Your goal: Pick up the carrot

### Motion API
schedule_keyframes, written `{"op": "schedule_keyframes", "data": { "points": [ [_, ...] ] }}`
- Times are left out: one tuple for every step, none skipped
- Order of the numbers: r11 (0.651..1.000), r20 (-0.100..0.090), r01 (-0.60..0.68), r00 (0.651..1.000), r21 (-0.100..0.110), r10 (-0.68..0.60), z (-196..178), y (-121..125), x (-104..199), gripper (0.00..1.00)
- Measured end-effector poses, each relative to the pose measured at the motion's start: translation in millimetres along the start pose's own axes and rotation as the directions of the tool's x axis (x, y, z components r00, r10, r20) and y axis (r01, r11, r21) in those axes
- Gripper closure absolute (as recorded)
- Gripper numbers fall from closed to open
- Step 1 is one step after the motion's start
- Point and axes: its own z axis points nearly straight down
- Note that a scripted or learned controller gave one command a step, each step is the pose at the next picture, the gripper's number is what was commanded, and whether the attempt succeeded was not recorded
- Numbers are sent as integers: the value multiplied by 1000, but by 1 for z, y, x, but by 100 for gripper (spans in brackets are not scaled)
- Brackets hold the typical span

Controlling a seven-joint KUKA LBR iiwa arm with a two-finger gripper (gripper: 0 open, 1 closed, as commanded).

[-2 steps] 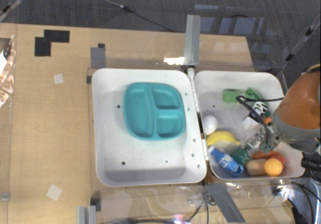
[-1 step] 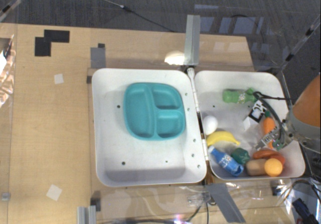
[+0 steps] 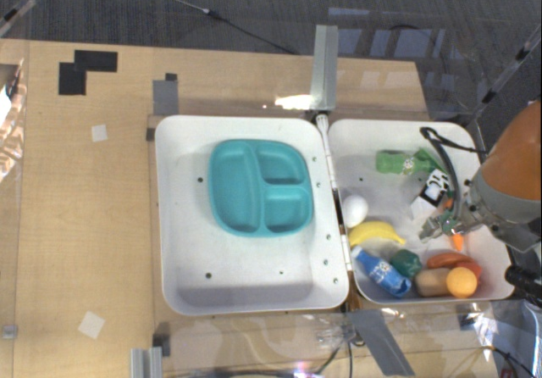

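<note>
Grey two-finger gripper [image 3: 440,226] is hanging low in the right white bin [image 3: 373,141], fingers [image 3: 430,230] spreading apart w/ nothing between. Small orange carrot [image 3: 458,240] is lying just right of them, tip poking out beside the wrist.

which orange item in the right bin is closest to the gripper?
The small carrot, right beside the gripper. The round orange sits farther off, at the right bin's near edge.
</note>
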Motion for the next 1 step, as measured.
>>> {"op": "schedule_keyframes", "data": {
  "points": [
    [1000,-2,26,1000,0,-26,-28,19,53,100]
  ]
}}
